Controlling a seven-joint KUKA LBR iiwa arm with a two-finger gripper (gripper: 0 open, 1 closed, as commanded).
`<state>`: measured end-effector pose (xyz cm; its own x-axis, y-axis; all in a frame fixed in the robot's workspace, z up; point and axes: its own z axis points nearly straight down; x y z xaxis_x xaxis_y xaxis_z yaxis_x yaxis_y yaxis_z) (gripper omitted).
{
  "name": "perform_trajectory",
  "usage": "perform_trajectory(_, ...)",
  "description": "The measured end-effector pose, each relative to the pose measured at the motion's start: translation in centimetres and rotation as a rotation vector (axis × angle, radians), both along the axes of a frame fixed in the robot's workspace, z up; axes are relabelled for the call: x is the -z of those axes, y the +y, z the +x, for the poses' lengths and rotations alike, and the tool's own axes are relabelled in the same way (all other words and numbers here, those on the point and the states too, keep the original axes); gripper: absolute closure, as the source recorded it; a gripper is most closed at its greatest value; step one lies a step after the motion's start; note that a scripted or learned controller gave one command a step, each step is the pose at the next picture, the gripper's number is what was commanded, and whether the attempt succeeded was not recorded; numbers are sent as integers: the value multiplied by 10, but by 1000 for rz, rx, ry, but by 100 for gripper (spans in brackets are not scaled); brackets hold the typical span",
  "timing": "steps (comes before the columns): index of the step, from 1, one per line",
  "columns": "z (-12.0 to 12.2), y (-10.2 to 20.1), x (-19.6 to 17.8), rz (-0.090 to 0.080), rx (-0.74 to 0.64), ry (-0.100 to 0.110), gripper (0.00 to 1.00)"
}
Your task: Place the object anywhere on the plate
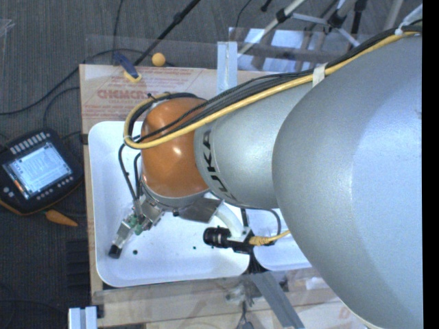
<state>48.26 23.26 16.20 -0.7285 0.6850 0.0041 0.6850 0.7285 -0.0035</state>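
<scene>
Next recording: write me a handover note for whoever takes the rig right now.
Gripper: low over the near-left part of the left bin; whether it is open or shut can't be told, and nothing is seen between its tips.
Arm: covers most of both bins.
Object and plate: can't be made out under the arm.
Done: no placement seen.
Left: find the object, grasp it, set it on the plate.

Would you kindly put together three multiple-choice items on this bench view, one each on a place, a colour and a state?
1. The gripper is over which bin?
A. the left bin
B. the right bin
C. neither

2. What colour is the cable along the arm?
A. blue
B. yellow
C. red

3. The screen of the handheld pendant is:
A. dark
B. lit
C. covered

Answers:
1 A, it hangs above the left bin floor.
2 B, a yellow line runs beside the black ones.
3 B, its display glows pale.
</scene>
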Motion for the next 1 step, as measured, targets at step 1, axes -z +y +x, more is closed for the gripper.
perform_trajectory(1,3,-6,73,6,354,-9,0)
